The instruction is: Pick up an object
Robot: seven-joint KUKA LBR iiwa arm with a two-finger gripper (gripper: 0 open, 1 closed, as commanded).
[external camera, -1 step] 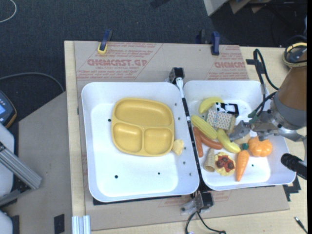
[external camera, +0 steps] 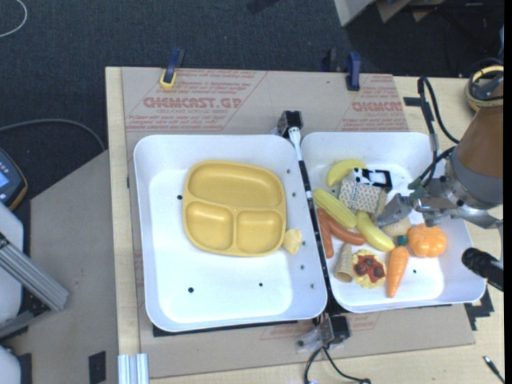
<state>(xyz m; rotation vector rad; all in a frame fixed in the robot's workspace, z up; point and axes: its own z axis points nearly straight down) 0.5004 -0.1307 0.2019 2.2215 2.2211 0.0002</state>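
**Arm low over the right bin, among the toy food**

The arm (external camera: 480, 154) reaches in from the right, its orange band above the wrist, and its hand (external camera: 398, 208) sits low inside the right bin (external camera: 416, 146); whether the hand is spread or pressed together I cannot tell, since the tip is small and mixed in with the clutter, and nothing can be seen pinched in it; the hand's tip lies just beside a patterned block (external camera: 359, 194) and above a small yellow banana (external camera: 374, 232). The right bin holds the pile of toy food: a curved banana (external camera: 344, 169) near the far side; a corn cob (external camera: 334, 207) at the left, lying aslant; a reddish sausage (external camera: 346, 233) beneath it; an orange pumpkin (external camera: 426, 242) just under the wrist; a carrot (external camera: 395, 271) pointing toward the near rim; a pizza slice (external camera: 368, 267) beside the carrot; a black-and-white piece (external camera: 378, 177) behind the patterned block. The left bin (external camera: 160, 238) carries a yellow divided plate (external camera: 234, 207), lying flat, with a small pale yellow lump (external camera: 292, 241) touching its right near corner. Both bins rest side by side on the board-covered surface (external camera: 240, 94), which two clamps hold at its far edge.
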